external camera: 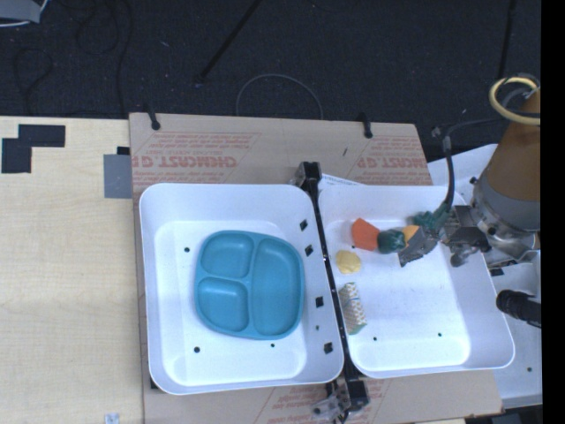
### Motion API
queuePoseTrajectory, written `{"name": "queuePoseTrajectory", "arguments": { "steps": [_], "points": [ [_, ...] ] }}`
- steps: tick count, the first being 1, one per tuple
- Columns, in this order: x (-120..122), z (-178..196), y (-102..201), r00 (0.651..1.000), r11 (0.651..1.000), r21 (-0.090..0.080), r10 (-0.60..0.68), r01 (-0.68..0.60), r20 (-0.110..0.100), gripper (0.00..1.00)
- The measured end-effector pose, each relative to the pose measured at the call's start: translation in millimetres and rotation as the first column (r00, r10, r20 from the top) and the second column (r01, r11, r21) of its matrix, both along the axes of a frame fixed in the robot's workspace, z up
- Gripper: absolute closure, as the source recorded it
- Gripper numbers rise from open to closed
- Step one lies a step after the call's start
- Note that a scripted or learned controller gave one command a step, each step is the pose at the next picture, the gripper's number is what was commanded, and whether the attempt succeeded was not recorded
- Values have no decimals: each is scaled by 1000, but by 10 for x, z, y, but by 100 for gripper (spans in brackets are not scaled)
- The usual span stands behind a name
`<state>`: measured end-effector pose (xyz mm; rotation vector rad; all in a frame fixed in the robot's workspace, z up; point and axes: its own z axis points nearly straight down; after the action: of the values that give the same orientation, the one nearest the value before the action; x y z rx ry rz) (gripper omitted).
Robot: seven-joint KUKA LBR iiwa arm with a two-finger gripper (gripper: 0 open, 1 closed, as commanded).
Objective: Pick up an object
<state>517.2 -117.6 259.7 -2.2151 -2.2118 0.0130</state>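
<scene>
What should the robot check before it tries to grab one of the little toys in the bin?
1. Toys within reach in the right bin: ok. The orange piece, green piece and yellow piece lie together near its top.
2. Gripper near a toy: ok, it sits just right of the green piece.
3. Something held between the fingers: cannot tell.
4. Toys apart enough to take one: not ok, orange and green touch.
5. Striped object out of the way: ok, it lies lower by the divider.
6. Blue tray: ok, in the left bin.
</scene>
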Motion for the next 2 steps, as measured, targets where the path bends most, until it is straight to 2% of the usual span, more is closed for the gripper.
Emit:
{"name": "queuePoseTrajectory", "arguments": {
  "steps": [1,2],
  "points": [
    [19,53,-2,1000,1000,-1,2,-2,10,0],
    [69,-521,-72,1000,1000,0,1,-1,5,0]
  ]
}}
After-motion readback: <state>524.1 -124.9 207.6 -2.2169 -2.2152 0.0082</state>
